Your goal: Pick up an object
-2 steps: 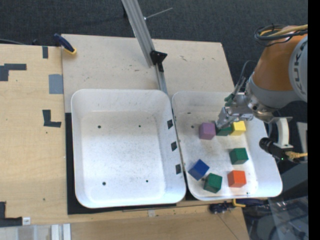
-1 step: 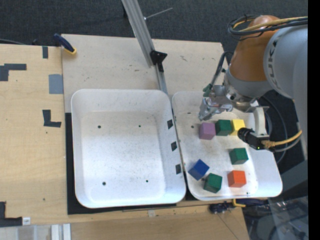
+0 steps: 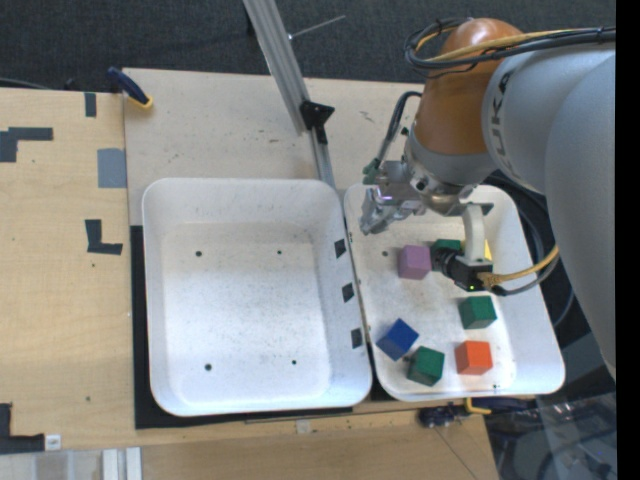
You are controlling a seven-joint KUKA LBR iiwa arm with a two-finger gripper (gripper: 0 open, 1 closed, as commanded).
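Carefully, you: the metal gripper [image 3: 378,211] hangs near the right white bin's [image 3: 535,368] wall; finger state I cannot tell; descending there risks missing the small lilac cube [image 3: 414,262].

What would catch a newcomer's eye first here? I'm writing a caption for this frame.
The big grey arm with its orange band dominates the upper right, its gripper hanging over the right bin. Below it, small coloured blocks lie scattered: purple, blue, two green and orange.
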